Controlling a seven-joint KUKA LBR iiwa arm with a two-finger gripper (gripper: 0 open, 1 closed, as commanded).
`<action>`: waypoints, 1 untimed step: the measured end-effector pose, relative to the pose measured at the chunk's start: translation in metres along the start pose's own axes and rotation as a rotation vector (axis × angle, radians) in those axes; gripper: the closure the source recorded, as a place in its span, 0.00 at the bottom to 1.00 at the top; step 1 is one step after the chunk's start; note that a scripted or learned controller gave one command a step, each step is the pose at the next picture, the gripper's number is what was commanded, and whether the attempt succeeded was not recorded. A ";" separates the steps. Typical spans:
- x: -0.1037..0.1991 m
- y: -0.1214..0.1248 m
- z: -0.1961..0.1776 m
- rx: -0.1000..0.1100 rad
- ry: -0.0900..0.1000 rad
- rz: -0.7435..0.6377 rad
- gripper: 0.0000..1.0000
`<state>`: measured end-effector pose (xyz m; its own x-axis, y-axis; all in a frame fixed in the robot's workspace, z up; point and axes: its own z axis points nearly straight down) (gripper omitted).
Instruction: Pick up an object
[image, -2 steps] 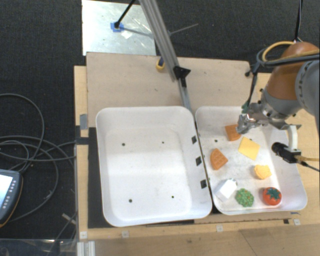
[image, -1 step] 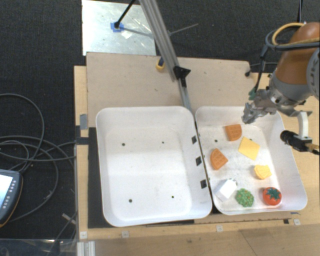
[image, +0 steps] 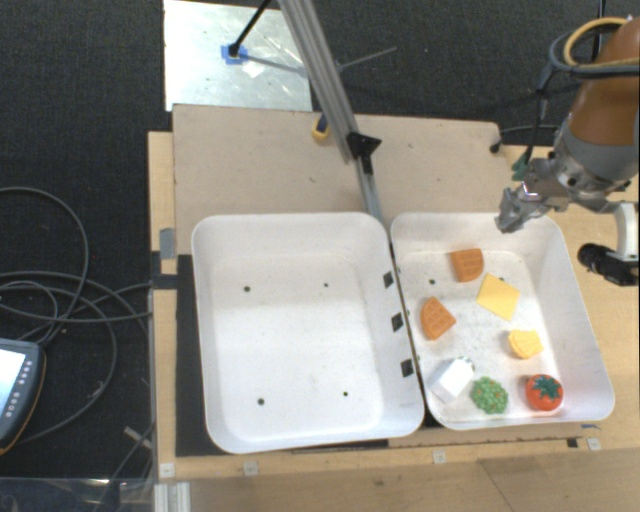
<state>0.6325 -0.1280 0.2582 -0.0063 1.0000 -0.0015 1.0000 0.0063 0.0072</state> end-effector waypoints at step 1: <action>0.059 -0.014 0.011 0.007 0.004 -0.004 1.00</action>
<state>0.6181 -0.0692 0.2469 -0.0106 0.9999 0.0025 0.9999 0.0106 -0.0002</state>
